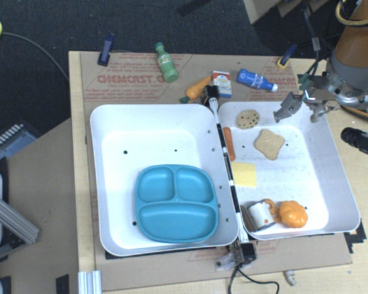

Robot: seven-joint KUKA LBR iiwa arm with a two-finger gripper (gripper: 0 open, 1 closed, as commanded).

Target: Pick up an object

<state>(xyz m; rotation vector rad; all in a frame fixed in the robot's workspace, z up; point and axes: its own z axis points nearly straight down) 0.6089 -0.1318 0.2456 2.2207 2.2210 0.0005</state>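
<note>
The right bin holds a chocolate-chip cookie, a tan bread slice, a yellow cheese square, an orange fruit and a small silver can. A thin orange sausage lies along the bin's left wall. My gripper hangs over the bin's far right corner, up and to the right of the bread slice. Its fingers are spread open with nothing between them.
The left bin holds a blue divided plate. Behind the bins on the board lie a green bottle, a blue bottle, a carrot, a small carton and a blue clip.
</note>
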